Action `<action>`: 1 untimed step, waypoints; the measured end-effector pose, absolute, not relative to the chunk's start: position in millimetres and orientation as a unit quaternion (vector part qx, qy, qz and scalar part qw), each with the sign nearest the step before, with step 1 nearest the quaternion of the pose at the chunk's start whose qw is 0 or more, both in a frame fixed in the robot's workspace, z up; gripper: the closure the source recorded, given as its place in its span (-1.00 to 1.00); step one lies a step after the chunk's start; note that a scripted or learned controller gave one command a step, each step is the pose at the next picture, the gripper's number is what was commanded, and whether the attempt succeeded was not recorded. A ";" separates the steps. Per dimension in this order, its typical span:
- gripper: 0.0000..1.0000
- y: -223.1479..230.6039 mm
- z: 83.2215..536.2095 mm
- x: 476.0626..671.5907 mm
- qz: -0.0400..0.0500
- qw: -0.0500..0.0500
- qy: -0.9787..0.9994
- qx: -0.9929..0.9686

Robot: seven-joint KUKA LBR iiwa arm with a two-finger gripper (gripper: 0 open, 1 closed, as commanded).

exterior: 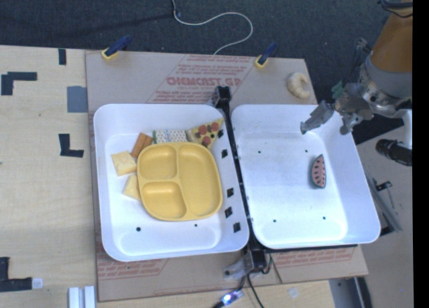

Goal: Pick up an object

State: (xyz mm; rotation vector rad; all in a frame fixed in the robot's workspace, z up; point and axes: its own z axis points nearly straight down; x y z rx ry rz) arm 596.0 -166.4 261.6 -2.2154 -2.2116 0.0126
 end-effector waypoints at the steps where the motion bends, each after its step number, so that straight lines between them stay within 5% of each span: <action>1: -1.00 -166.1 269.0 598.1 0.000 0.000 -0.708 -0.707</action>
